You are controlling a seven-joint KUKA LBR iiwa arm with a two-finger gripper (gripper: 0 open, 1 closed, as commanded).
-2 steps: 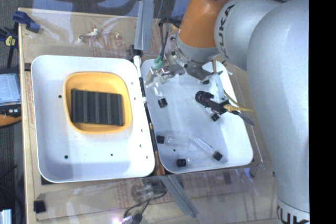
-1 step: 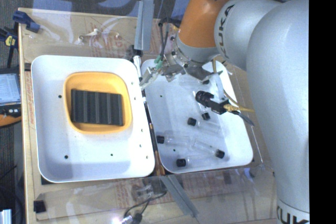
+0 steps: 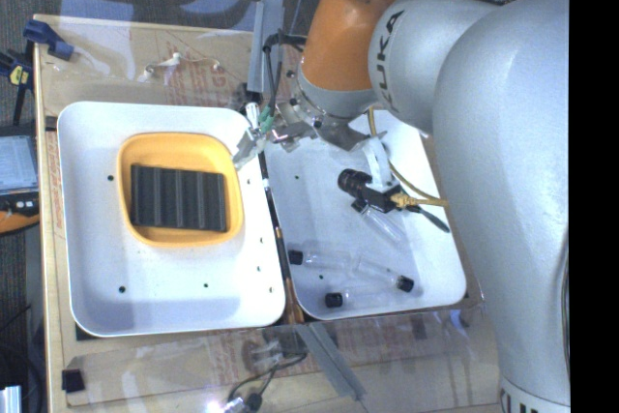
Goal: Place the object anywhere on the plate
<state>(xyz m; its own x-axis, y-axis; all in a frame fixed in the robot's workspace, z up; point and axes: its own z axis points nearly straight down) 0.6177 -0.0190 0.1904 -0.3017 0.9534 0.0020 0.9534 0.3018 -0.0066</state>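
A yellow plate (image 3: 179,150) with a dark ridged centre lies in the left bin (image 3: 106,305). My gripper (image 3: 253,138) hangs over the divider between the two bins, at the plate's upper right corner, under the orange band of the arm. A small greenish-white bit shows at its tip, too small to identify. A clear tube-like object (image 3: 353,268) with black end caps lies in the front of the right bin (image 3: 440,290). A small black piece (image 3: 334,300) sits near that bin's front wall.
The grey arm (image 3: 484,111) covers the right bin's back and right side. A black connector with a yellow cable (image 3: 372,193) hangs over the right bin's middle. Clamps and tape lie on the wooden bench (image 3: 184,68) behind the left bin.
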